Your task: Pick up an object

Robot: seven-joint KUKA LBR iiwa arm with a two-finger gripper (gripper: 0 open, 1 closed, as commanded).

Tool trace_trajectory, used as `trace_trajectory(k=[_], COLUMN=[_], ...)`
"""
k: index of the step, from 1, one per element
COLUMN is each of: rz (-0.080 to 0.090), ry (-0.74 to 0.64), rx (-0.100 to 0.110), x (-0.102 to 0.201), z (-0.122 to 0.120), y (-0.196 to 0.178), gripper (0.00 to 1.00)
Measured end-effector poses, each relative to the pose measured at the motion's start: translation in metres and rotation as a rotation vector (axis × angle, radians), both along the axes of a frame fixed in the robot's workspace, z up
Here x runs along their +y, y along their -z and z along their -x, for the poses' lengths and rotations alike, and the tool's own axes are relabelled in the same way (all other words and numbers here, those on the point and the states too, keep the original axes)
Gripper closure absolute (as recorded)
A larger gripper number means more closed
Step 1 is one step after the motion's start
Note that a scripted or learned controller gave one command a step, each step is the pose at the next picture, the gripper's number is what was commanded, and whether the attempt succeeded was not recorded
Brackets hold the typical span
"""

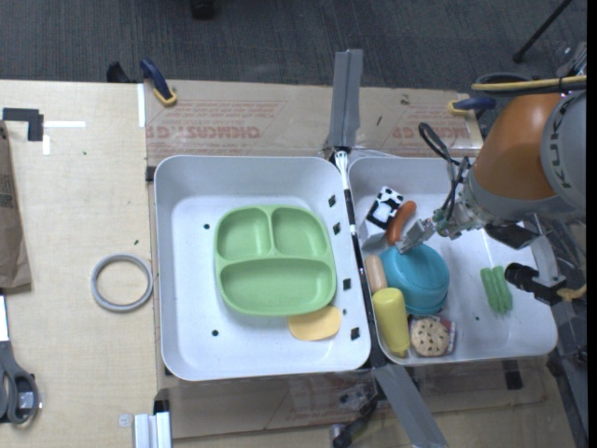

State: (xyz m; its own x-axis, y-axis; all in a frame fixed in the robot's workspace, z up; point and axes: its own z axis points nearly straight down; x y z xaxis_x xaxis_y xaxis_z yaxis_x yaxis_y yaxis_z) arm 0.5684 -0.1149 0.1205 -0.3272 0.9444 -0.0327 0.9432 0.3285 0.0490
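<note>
The right bin (pixel 522 339) holds a red-orange sausage-shaped toy (pixel 402 219), a blue bowl (pixel 419 276), a yellow cylinder (pixel 390 321), a round cookie (pixel 430 336), a green ridged piece (pixel 496 289), a pale tan stick (pixel 375 271) and a black-and-white item (pixel 386 203). My gripper (pixel 418 232) reaches in from the right and sits low over the bin's left part. Its tip is right beside the sausage toy, just above the blue bowl's rim. Whether the toy is gripped is unclear.
A green divided plate (pixel 275 259) and a yellow-orange flat piece (pixel 315 325) lie in the left bin (pixel 177 278). On the bench to the left are a grey ring (pixel 121 281), scissors (pixel 17 395) and a brown bag (pixel 11 222). A blue clamp (pixel 159 80) sits at the back.
</note>
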Motion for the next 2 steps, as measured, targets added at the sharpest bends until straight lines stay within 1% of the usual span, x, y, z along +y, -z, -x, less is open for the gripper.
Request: trace_trajectory(k=[1, 2], rz=[-0.001, 0.009], ry=[0.007, -0.202], rx=[0.002, -0.008], x=[0.0001, -0.0011], z=[-0.0070, 0.0026], y=[0.0008, 0.0004], gripper=[0.00, 0.00])
